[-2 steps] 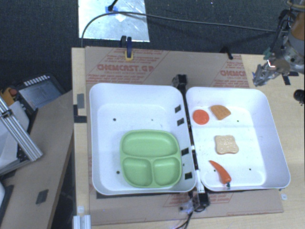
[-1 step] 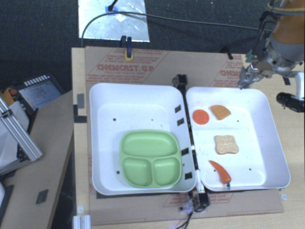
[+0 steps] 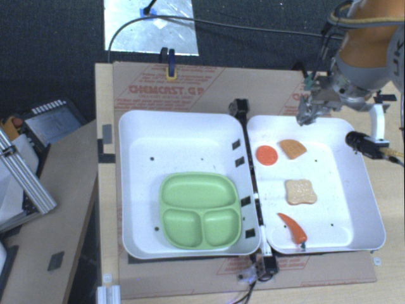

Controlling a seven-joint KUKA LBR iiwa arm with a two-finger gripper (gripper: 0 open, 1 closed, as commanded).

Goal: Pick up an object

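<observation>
The right bin [image 3: 354, 189] holds a red round slice [image 3: 266, 155], a tan toast-like piece [image 3: 293, 148], a pale cracker-like square [image 3: 300, 192] and a red chili pepper [image 3: 293, 227]. My gripper [image 3: 306, 116] hangs above the bin's far rim, up and right of the tan piece, clear of all the objects. Nothing shows between its fingers.
In the left bin [image 3: 145, 138] lies a green three-compartment plate [image 3: 199, 209]. A black divider clip strip [image 3: 247, 170] runs between the bins. A black fixture [image 3: 364, 143] juts over the right bin's right rim. Cables cross the far bench.
</observation>
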